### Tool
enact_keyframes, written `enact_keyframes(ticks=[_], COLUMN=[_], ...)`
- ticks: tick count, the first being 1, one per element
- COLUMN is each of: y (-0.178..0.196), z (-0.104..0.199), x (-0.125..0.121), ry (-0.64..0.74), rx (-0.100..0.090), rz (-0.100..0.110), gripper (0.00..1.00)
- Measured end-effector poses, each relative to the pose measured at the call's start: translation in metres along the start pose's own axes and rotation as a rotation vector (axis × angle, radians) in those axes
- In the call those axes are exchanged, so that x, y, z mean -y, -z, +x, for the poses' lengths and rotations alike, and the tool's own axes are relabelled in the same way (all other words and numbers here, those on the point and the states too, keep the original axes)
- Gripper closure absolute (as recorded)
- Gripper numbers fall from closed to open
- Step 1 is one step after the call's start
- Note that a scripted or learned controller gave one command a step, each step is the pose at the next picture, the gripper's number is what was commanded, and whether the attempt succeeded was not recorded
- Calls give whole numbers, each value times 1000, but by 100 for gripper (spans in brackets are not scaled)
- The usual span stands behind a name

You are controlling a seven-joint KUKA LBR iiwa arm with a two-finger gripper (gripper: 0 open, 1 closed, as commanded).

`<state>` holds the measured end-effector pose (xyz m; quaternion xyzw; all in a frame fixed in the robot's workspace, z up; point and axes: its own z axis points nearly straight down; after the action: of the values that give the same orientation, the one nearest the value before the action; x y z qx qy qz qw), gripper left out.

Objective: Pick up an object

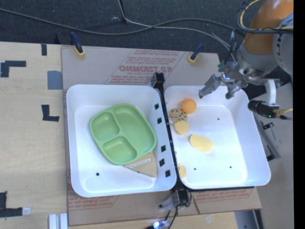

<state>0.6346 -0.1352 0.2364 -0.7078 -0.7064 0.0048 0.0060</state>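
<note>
My gripper (220, 90) hangs open above the far edge of the right bin (248, 142), its two grey fingers spread apart with nothing between them. Left of it and lower in the view, an orange ball (188, 106) lies in the bin's far left corner. A speckled cookie (177, 114) and a small yellow piece (181, 127) sit just below the ball. A yellow oval piece (201, 143) rests near the bin's middle. Another small yellow bit (181, 171) lies against the bin's left wall near the front.
The left bin (78, 142) holds a green divided plate (123, 133) and a tan wedge (143, 166) tucked under its near edge. A black divider with clips (163, 128) runs between the bins. Cables (267, 109) hang off the arm at right.
</note>
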Motion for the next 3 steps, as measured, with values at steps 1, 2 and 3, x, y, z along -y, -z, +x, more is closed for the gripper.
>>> enact_keyframes(ticks=[1,2,3], y=[9,-50,-94], z=[1,-3,-7], x=[-2,5,0], ry=[4,2,3], rx=[2,3,3], rz=[-14,-11,-13], gripper=[0,0,0])
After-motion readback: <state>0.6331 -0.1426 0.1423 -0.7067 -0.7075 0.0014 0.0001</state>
